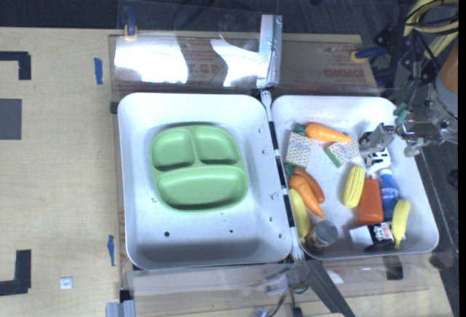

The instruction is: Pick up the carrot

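An orange carrot [328, 133] lies across the far part of the right bin [429, 235], its tip pointing right. A second orange carrot-like piece [308, 189] lies near the bin's left wall, beside a yellow item [298, 212]. My gripper [374, 139] hangs over the right half of the same bin, a short way right of the far carrot's tip and apart from it. Nothing shows in the gripper.
The right bin also holds a corn cob [353, 186], an orange bottle [370, 202], a blue item [388, 188], a banana [400, 219], a can [325, 233] and two packets [297, 149]. A green divided plate [198, 166] sits in the left bin [138, 235].
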